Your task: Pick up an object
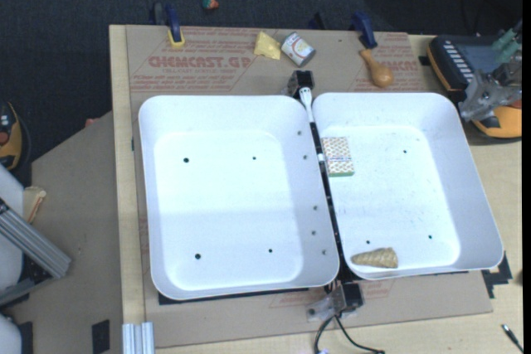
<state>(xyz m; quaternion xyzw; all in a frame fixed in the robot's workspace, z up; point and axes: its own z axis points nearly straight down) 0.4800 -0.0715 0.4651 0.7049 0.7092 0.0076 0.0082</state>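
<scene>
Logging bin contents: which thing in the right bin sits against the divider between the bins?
The patterned block, by the right bin's left wall. The tan piece lies at the front edge.

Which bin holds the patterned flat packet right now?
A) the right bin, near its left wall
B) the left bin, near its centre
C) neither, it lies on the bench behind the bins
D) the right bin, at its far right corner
A: the patterned packet lies in the right bin, close beside its left wall.
</scene>
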